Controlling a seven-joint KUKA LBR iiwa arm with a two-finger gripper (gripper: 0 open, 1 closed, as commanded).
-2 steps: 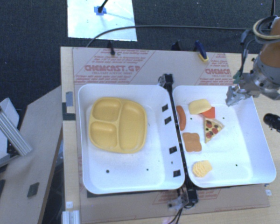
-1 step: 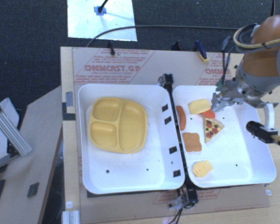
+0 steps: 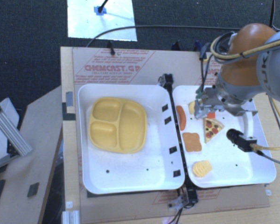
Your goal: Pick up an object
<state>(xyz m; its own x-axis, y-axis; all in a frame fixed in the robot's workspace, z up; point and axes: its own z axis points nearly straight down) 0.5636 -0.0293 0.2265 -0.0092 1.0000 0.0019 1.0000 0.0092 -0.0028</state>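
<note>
camera view: tool (image 3: 206,112) low in right bin (image 3: 252,171) beside pizza slice (image 3: 213,129), finger state unclear

A grey robot arm (image 3: 275,59) with smooth, rounded metal casing carries a glossy orange dome-shaped band (image 3: 252,36) above its wrist. Yellow and black cables (image 3: 219,48) loop beside the band. Below sits a blocky grey metal gripper (image 3: 203,111).
</note>
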